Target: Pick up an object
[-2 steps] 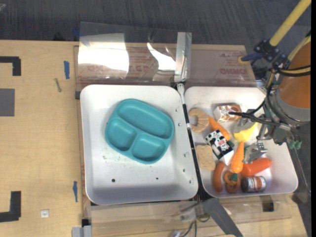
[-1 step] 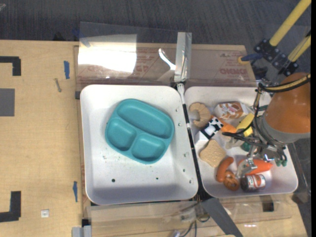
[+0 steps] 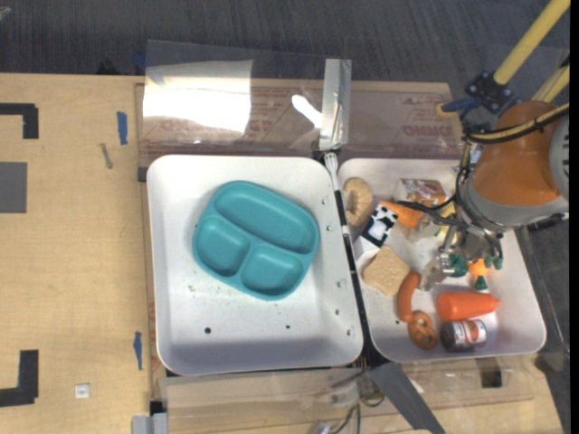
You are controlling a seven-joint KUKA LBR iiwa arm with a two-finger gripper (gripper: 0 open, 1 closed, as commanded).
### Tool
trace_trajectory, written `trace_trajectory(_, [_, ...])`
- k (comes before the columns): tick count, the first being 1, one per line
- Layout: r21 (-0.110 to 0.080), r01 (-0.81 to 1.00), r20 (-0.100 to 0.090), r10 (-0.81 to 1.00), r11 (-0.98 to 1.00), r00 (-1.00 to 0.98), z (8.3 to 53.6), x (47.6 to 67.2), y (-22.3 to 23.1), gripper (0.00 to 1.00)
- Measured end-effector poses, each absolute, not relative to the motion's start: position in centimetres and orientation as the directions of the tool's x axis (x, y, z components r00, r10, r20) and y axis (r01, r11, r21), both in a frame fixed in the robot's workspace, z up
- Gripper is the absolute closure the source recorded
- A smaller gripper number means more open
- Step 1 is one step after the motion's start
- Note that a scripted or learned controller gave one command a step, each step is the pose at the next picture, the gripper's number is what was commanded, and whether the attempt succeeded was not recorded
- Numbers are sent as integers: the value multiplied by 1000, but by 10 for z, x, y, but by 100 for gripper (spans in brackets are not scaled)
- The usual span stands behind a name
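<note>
The right bin (image 3: 529, 319) holds a jumble of toy foods: a bagel (image 3: 357, 199), a tan bread slice (image 3: 384, 271), a black-and-white carton (image 3: 382, 223), a wrapped pastry (image 3: 423, 190), a hot dog (image 3: 407, 296), a large carrot (image 3: 466, 305), a small can (image 3: 463, 334) and a glazed doughnut piece (image 3: 422, 330). My gripper (image 3: 460, 259) hangs low over the middle of this bin, just above the large carrot and right of the bread slice. Small orange and teal bits show around its tip.
The left bin (image 3: 172, 269) holds a teal divided plate (image 3: 257, 239). A clear plastic wall (image 3: 271, 116) stands behind both bins, with a metal divider (image 3: 335, 107) between them. The arm's orange band (image 3: 516, 165) looms over the right bin's back right corner.
</note>
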State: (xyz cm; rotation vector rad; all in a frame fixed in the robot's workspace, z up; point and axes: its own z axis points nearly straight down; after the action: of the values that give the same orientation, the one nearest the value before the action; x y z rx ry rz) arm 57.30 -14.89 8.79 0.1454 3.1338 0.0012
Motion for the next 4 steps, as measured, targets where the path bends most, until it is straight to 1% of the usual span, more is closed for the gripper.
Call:
trace_trajectory(1, [-1, -211, -9, -211, 978, -978, 88, 586, -184, 0])
trace_trajectory(2, [-2, -36, -12, -36, 999, -999, 89, 604, -130, 0])
trace_trajectory(3, [-3, -94, -9, -94, 996, -996, 89, 539, -169, 0])
trace_trajectory(4, [-4, 13, -14, 13, 1000, -1000, 89, 559, -146, 0])
